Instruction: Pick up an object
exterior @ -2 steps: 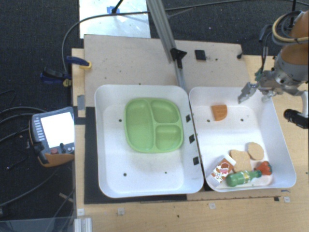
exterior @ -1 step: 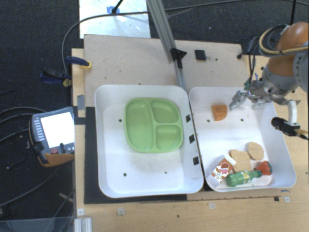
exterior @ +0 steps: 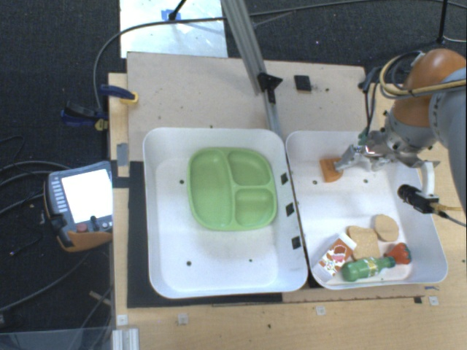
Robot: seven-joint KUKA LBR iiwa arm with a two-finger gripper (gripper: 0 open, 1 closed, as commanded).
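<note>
End effector (exterior: 349, 159) sits low in right bin (exterior: 430, 268), fingertips at orange block (exterior: 330, 170) near the bin's far left; whether they pinch it can't be told. Grasp step underway; next likely calls for closing firmly, then lifting.

Bench (exterior: 197, 86), pale board top, carries two shallow white bins side by side: left bin (exterior: 164, 261), right bin (exterior: 314, 217). Small black block (exterior: 303, 83) lies on bench near far edge, behind right bin.
</note>
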